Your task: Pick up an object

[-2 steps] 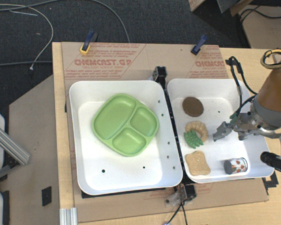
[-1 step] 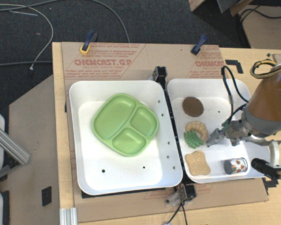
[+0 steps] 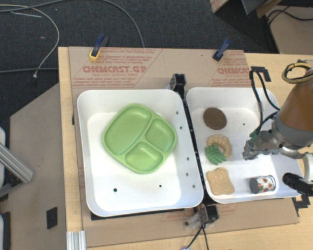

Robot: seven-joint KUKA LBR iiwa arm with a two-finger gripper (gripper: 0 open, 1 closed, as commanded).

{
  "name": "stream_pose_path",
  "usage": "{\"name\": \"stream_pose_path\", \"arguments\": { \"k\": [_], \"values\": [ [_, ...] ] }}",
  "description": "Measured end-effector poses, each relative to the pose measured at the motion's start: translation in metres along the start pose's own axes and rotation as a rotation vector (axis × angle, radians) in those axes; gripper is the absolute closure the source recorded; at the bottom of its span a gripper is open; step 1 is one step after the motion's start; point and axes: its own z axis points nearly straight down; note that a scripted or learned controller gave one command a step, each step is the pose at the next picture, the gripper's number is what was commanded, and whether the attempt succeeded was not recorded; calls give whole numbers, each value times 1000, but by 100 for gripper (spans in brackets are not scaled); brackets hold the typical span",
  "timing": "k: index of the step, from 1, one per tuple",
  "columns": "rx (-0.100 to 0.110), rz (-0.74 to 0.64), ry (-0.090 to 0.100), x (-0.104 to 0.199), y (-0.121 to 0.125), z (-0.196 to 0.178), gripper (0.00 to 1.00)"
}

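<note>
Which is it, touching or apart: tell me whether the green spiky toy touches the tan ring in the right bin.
Touching. The camera view shows the green spiky toy overlapping the lower left edge of the tan ring, with no white bin floor between them.

**Colours and patterns noted**

We recorded both bins (image 3: 88,139) as white. The sectioned plate (image 3: 140,138) was light green; the disc (image 3: 215,118) dark brown; the ring (image 3: 219,144) tan; the knobbly piece (image 3: 214,154) green; the slice (image 3: 219,182) beige; the can (image 3: 262,184) grey, white, orange.
</note>
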Motion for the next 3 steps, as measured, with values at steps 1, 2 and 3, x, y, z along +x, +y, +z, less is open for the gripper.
{"name": "stream_pose_path", "arguments": {
  "k": [1,2,3],
  "values": [
    [-6,0,-4,-10,2,-49,100],
    [-6,-2,-3,-4,1,-95,100],
    [-5,-2,-3,-4,2,-129,100]
  ]
}}
